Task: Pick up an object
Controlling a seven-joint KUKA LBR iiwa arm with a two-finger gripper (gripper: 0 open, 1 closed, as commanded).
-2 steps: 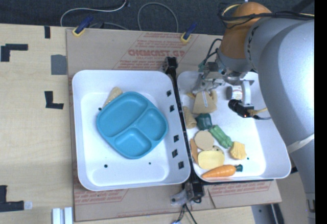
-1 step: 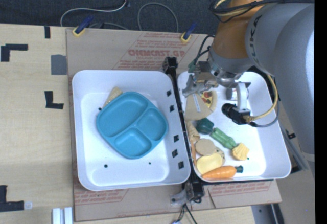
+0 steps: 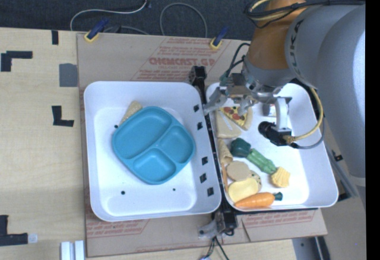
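Gripper [image 3: 237, 101] sits low over the upper-left corner of the right-hand white plastic bin [image 3: 320, 190], above a flat pale pizza-slice toy with red spots [image 3: 236, 115]. Can't tell whether it's open, closed or gripping anything; the wrist blocks that from above. Nothing visibly held.

Pick candidates are all in the right bin: the pizza slice, a dark green stalked vegetable toy [image 3: 252, 155], a round tan disc [image 3: 239, 170], a small yellow lumpy piece [image 3: 280, 177], and an orange carrot toy with a green tip [image 3: 256, 200] against the bottom wall.

Risks, as I judge them:
- Pizza slice lies flat and thin, so a pinch likely skids over it.
- It's just beside the divider wall [image 3: 209, 134], so the near side may clip the rim.
- Items are packed touching, so a grab could drag a neighbour.

Left-hand white bin [image 3: 98, 193] holds a blue three-compartment plastic tray [image 3: 154, 145] over something tan [image 3: 132, 111], well apart from the gripper. A black cable loop [image 3: 297, 134] hangs off the wrist over the right bin.
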